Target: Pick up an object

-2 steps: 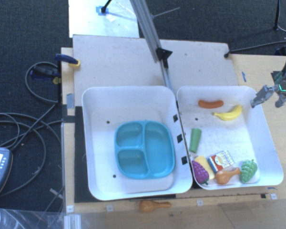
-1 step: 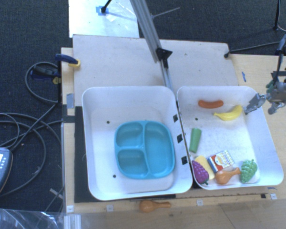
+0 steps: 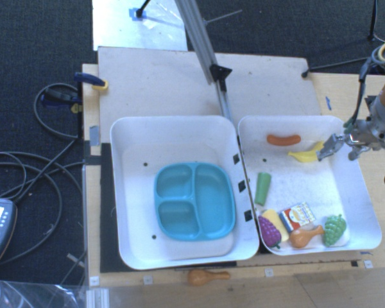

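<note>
My gripper (image 3: 329,147) hangs at the right bin's (image 3: 356,191) far right side, just right of a yellow banana (image 3: 305,154) and close to touching its tip. An orange sausage (image 3: 283,139) lies just beyond the banana. A green cylinder (image 3: 263,188) rests near the bin's left wall. Along the near edge sit purple grapes (image 3: 269,231), a small snack box (image 3: 298,215), a brown drumstick (image 3: 305,236) and green grapes (image 3: 334,229). Nothing shows in the gripper's hold.
The left bin (image 3: 131,172) holds a teal divided plate (image 3: 194,201). Another drumstick (image 3: 208,276) lies on the bench in front of the bins. A slanted metal pole (image 3: 202,40) crosses above the far bench. Cables and clamps lie at the left.
</note>
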